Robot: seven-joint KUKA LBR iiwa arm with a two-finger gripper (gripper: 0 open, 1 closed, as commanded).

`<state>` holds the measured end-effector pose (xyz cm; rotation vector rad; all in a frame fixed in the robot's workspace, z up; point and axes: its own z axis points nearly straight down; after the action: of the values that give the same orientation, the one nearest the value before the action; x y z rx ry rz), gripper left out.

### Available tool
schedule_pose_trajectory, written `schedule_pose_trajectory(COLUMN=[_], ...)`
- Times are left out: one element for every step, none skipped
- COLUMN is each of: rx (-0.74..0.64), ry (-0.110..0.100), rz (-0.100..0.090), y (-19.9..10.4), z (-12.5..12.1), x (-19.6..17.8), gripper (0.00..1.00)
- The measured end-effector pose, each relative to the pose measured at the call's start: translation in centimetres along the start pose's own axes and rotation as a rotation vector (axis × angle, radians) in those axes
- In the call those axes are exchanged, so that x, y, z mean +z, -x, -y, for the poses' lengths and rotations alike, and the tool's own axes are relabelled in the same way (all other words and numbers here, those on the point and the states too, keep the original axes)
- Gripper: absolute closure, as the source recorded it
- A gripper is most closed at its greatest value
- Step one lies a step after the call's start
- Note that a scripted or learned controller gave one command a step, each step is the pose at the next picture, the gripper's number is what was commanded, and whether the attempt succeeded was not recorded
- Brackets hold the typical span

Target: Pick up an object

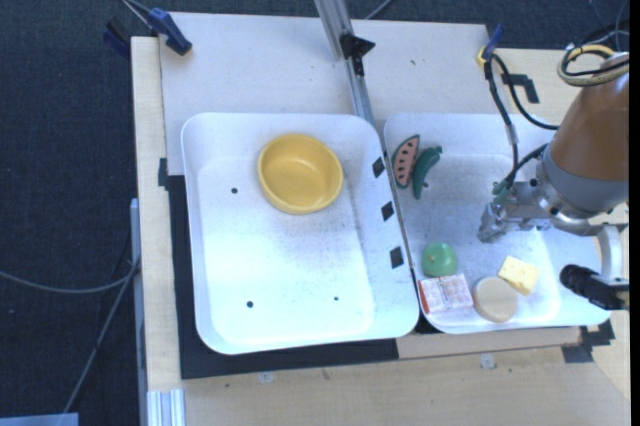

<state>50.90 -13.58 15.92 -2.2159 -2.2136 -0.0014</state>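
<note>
The arm (592, 149) reached in from the right, wrist bent down over the right bin (462, 142). Its gripper (493, 226) hung low above bare floor; whether it was clenched I could not tell. The yellow bowl (300, 173) sat upright in the left bin (230, 244). Near the gripper lay a green ball (438, 260), cheese wedge (518, 274) and tan disc (495, 298).

Yellow bowl (300, 173) in left bin (215, 314), gripper (497, 222) seemingly empty over right bin (465, 129)
</note>
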Motion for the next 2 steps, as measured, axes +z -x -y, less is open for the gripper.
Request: schedule_pose_trajectory(rx=[-0.002, -0.002], ry=[0.017, 0.012], rz=[0.007, 0.007], y=[0.1, 0.1], z=[-0.5, -0.6], x=[-6.7, -9.0], gripper=[1.0, 1.0])
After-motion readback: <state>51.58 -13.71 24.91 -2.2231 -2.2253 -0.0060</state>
